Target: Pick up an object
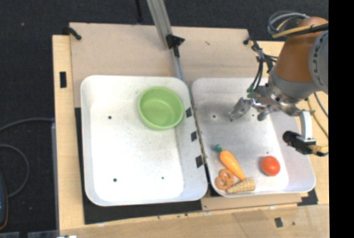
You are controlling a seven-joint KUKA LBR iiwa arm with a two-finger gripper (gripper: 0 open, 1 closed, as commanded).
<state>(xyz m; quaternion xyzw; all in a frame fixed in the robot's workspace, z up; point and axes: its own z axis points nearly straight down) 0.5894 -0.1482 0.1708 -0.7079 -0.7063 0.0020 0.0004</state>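
The gripper (250,110) hangs over the upper middle of the right bin (206,93), reaching in from the arm's grey wrist and orange band. Two fingers (239,110) splay apart with bare white floor visible between them, so the gripper appears released and carries nothing.

All candidate objects sit at the near end of the right bin, well apart from the gripper. The carrot (229,161) lies on a slant nearest the bin's left wall. Just below it, touching or nearly so, are a pretzel (224,179) and a corn cob (241,186) against the bin's near rim. The tomato (270,166) rests alone toward the bin's right side. The green bowl (161,108) stands in the left bin (94,137), near the wall shared with the right bin.

The likeliest failure is closing on empty floor, since nothing lies beneath the fingers here. Going for the cluster risks pinching two pieces at once, or striking the near rim beside the corn cob. The round tomato could roll away if one finger touches it first.
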